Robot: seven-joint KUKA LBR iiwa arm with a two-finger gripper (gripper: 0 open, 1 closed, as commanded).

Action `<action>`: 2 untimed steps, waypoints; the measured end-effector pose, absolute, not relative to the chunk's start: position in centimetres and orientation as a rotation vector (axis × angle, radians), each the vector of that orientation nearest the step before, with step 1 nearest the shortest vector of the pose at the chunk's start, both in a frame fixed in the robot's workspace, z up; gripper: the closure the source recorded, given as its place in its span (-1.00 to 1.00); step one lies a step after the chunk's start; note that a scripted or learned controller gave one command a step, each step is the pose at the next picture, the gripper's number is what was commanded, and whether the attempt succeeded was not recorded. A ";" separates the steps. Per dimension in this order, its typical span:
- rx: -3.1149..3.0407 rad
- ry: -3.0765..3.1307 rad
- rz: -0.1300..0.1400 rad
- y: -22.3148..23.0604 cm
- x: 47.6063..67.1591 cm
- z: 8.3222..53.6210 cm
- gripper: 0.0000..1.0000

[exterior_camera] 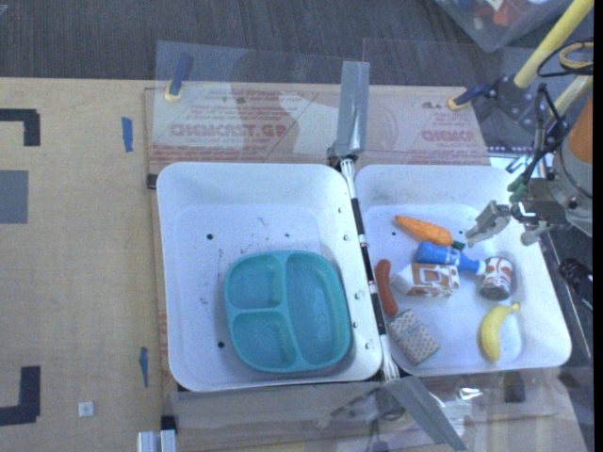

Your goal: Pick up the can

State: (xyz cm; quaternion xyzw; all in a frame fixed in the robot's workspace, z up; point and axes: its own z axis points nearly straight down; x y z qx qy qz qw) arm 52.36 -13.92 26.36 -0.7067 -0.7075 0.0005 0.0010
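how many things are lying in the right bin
7, none stacked: carrot at top, blue bottle below it, small carton under that, hot dog by the left wall, sponge at bottom, can right, banana below it.

The two bins look like smooth white plastic, the left one scuffed with dark specks. In it lies a teal tray of matt plastic. The bench looks like pale, matt wood or board. In the right bin the can has a shiny metal rim and a printed label. The banana and carrot look like smooth plastic. The tool is grey metal.
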 end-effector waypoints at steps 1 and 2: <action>-2.194 -2.254 -0.003 -11.0 56.6 11.6 -1.00; -2.190 -2.259 -0.006 -11.2 59.6 8.8 -1.00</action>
